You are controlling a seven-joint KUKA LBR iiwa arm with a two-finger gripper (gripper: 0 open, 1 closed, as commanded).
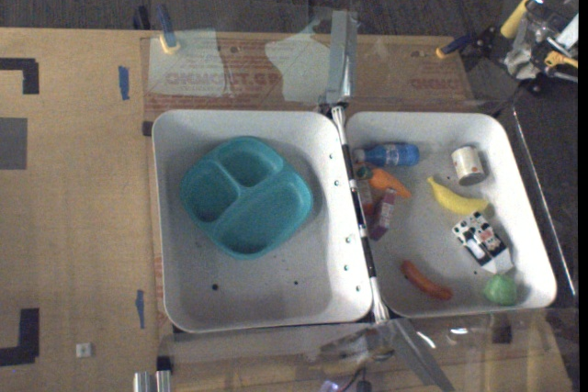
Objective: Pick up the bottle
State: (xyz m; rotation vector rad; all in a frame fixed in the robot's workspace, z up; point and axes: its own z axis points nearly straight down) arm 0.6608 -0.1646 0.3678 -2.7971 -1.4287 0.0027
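A blue bottle [388, 154] with a white label band lies on its side in the right bin [526, 197], near the bin's far left corner. Its cap end points left, toward the divider between the bins. An orange carrot [391, 183] lies just in front of it, close to touching.
The right bin also holds a purple-red stick pack [382, 212], a banana [457, 197], a silver can [468, 163], a black-and-white box [480, 240], a red sausage [425, 280] and a green ball [501, 289]. A teal divided plate [245, 196] sits in the left bin [175, 271].
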